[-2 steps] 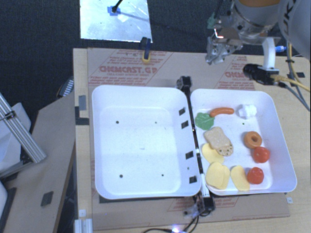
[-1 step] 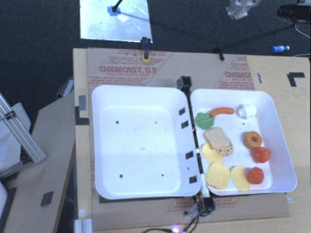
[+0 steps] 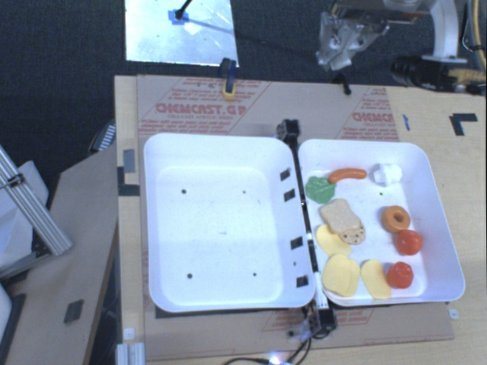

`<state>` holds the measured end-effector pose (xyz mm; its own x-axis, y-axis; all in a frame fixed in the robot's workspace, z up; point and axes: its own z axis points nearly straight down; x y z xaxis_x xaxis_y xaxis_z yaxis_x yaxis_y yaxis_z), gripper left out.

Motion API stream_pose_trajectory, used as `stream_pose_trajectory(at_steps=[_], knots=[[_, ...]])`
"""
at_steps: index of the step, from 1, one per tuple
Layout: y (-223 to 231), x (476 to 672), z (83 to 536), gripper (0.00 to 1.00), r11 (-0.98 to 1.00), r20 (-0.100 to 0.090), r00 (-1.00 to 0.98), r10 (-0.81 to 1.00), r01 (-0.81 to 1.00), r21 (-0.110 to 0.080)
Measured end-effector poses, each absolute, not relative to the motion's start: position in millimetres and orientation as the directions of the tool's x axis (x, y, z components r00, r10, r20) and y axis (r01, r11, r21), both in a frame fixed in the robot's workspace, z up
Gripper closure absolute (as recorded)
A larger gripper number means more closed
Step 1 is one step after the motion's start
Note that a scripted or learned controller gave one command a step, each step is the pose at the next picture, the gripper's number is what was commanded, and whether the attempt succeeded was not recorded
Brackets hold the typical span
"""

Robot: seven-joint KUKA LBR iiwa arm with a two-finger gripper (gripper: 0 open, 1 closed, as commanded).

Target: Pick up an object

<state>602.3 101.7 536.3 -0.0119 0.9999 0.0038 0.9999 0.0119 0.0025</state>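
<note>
— Looking at the right bin (image 3: 437,196): I'd go for the doughnut (image 3: 396,219), sitting apart from the tomatoes (image 3: 409,242).

— Handling?

— Light, stiff, probably slick plastic; I'd pinch across its ring. My tool (image 3: 340,48) hangs above the worktop (image 3: 426,105), carrying nothing.

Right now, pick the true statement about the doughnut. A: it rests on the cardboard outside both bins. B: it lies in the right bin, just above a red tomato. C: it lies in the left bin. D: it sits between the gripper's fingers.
B: the doughnut lies in the right bin, with a red tomato just below it.
</note>
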Motion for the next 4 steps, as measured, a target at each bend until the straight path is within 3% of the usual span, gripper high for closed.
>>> stream_pose_trajectory(at_steps=[1, 2, 3, 4], knots=[[48.4, 670.4, 533.7, 1.0, -0.003, -0.002, 0.003, 1.0, 1.0, 0.003], [162.8, 598.1, 536.1, 1.0, 0.017, 0.005, -0.017, 1.0, 1.0, 0.001], [94.5, 670.8, 533.7, 1.0, -0.005, -0.002, 0.005, 1.0, 1.0, 0.003], [234.0, 635.1, 528.9, 1.0, 0.018, 0.006, -0.018, 1.0, 1.0, 0.0]])
